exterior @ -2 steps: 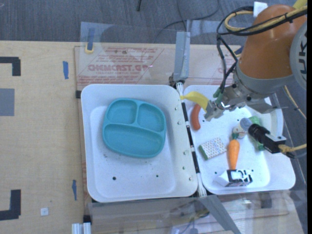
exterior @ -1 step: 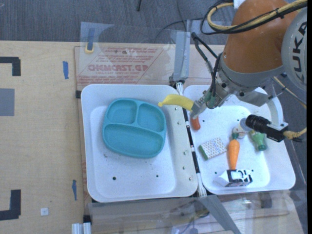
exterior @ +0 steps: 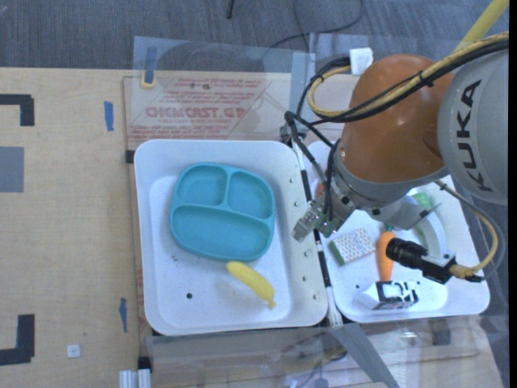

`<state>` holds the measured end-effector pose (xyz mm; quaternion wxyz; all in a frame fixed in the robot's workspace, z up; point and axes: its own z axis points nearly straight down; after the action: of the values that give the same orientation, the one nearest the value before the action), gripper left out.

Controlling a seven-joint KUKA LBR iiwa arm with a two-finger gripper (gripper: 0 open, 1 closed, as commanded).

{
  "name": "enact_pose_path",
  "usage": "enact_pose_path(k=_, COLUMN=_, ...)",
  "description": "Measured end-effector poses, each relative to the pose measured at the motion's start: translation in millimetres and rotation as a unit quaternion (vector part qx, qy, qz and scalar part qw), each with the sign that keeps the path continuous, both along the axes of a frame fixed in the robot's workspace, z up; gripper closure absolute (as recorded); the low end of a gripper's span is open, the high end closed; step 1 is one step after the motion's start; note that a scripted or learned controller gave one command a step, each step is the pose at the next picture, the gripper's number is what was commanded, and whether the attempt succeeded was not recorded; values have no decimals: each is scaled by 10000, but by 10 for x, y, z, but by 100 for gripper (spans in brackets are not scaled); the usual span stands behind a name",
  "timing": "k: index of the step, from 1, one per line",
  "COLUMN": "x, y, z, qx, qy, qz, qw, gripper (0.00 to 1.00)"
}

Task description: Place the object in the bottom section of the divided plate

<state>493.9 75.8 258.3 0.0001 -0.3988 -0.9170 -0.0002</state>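
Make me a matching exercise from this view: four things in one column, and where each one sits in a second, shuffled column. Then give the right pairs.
Things:
1. plate
2. banana
3. carrot
4. end effector

Places:
A. in the right bin, under the arm
B. in the left bin, just below the plate
C. over the divide between the two bins
D. in the upper middle of the left bin

Pairs: 1-D, 2-B, 3-A, 4-C
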Motion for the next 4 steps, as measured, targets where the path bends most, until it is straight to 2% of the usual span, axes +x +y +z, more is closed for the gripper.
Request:
enact_pose_path(k=1, x=269, y=-202, z=1137, qx=-5, qy=-12, qz=-3060, qw=9520, gripper=100)
enact_pose_path(k=2, x=-148, y=-224, z=-743, qx=-2, qy=6, qz=-2198, qw=9755, gripper=100)
enact_pose_path(k=3, x=-120, y=192, z=-1654, qx=20, qy=-43, qz=-1921, qw=9814, gripper=100)
enact_pose_path(k=4, x=-53, y=501, z=-1666, qx=8, qy=-89, qz=-2554, qw=9668, gripper=100)
